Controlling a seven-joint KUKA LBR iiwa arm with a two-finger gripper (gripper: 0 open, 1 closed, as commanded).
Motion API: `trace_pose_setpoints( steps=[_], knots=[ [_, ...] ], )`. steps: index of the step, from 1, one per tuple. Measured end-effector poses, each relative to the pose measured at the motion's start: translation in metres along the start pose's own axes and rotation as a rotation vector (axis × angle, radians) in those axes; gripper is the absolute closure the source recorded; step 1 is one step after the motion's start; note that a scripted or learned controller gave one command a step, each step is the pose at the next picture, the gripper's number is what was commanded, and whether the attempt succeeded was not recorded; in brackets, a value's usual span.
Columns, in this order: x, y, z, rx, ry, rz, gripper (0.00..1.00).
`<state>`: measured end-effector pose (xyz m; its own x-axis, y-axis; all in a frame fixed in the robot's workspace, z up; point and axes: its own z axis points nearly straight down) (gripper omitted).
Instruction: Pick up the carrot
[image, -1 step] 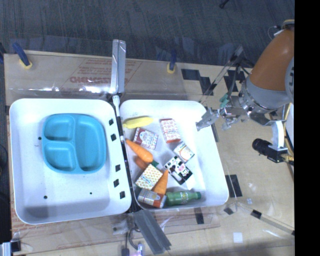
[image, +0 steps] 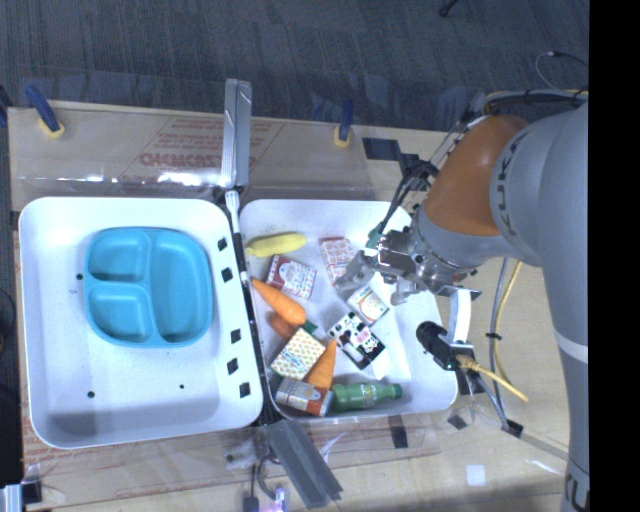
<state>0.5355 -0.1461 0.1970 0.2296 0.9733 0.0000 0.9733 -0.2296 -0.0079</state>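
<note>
Closest to my camera, along the near wall of the right bin (image: 432, 398), a green bottle (image: 366, 394) lies on its side, touching a small can (image: 300, 397) at its left end. I see two carrot-like pieces in this bin. One carrot (image: 279, 302) lies slantwise near the bin's left wall, just below a red-and-white packet (image: 292, 275). A second orange piece (image: 322, 365) stands slanted between a yellow checkered packet (image: 298, 353) and a black-and-white box (image: 357, 339), its lower end against the can. I judge both to be rigid, light moulded items with a smooth tapered skin that may slip. Grasp across the thick middle, not at the narrow tip. The upper carrot is the better target: its top is exposed, though the packets lie just beside it on both ends. The second piece is wedged among clutter and would likely drag its neighbours. A yellow banana (image: 276, 243) lies near the far wall, with another packet (image: 334, 254) beside it. The end effector (image: 378, 272) is over the right half of the bin, well apart from the upper carrot. I cannot tell how far open it is, and I see nothing held in it. The left bin (image: 40, 300) carries a blue divided tray (image: 150, 285). Both bins sit on the bench (image: 120, 140).
</note>
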Motion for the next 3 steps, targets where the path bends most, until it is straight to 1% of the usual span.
trace_pose_setpoints(
  steps=[1, 2, 3],
  knots=[
    [-0.005, 0.04, -0.071, -0.006, 0.0, -0.06, 0.0],
    [0.038, 0.011, 0.044, 0.0, -0.001, -0.036, 0.0],
    [0.031, 0.047, -0.148, -0.005, -0.001, 0.082, 0.0]
  ],
)
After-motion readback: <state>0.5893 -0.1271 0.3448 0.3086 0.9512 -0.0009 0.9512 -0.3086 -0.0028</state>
